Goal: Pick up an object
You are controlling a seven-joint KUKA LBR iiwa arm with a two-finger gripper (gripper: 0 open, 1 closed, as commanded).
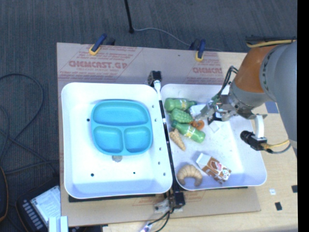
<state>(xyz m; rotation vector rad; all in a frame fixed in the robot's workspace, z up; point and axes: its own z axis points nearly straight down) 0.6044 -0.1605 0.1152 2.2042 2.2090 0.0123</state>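
Right bin: holds all the loose items. Upper left cluster, packed close: green bottle, green corn, a second green bottle with an orange piece just beside it, a cone against the bin's left wall. Near the front edge, well apart from the cluster: croissant and a small printed packet.

Left bin: a blue divided tray, nothing in its compartments.

Arm: reaches in from the right, wrist low over the right bin. Gripper sits just right of the green cluster, near the orange piece; whether it is parted or closed cannot be told, the tip being small and cluttered.

Step in hand, judged: approach to a grasp, target most likely one of the cluster items. Nothing is seen lifted.

Next move calls for: settling on one item, since neighbours touch and could be nudged or caught together; a straight descent, closing, then a lift clear of the bin wall
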